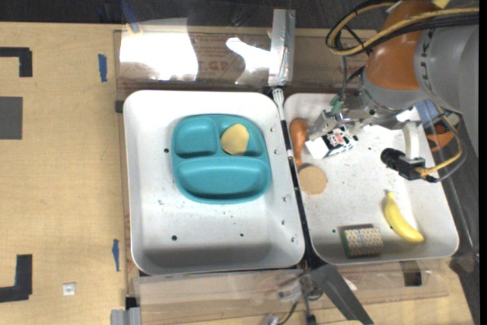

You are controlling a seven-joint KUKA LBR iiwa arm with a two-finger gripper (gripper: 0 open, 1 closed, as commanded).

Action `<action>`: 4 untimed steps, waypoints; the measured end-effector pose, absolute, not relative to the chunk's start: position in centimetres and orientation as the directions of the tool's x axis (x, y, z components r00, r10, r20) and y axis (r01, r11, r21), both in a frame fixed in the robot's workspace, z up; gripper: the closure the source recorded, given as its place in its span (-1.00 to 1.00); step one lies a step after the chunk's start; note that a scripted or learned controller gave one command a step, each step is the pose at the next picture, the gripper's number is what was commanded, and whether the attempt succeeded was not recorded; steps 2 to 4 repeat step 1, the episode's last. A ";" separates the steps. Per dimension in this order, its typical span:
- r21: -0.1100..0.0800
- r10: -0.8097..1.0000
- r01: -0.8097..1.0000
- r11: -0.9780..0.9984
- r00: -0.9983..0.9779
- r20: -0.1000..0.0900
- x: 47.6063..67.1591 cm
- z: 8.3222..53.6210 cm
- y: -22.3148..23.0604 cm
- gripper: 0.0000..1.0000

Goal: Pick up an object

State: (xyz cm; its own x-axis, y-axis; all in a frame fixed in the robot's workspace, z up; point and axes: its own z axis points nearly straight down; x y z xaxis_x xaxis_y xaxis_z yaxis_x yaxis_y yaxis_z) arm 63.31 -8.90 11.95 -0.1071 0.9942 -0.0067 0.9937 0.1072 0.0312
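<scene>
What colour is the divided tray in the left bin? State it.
Teal, seen in the camera view: the divided tray in the left bin.

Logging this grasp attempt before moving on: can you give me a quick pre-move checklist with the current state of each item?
1. Gripper is over the right bin: ok.
2. A target is near the gripper: ok, the orange hot dog and the round tan piece lie beside it.
3. An object is between the fingers: cannot tell.
4. Banana and the patterned block lie apart from the gripper: ok.
5. Left bin holds the teal tray, a yellow item in its upper right compartment: ok.
</scene>
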 end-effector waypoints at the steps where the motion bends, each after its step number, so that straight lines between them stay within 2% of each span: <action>1: 0.042 0.999 0.999 0.032 -0.032 -0.006 66.8 11.0 -16.7 -1.00; 4: 0.042 0.999 0.999 0.032 -0.032 -0.006 66.8 11.0 -16.7 -1.00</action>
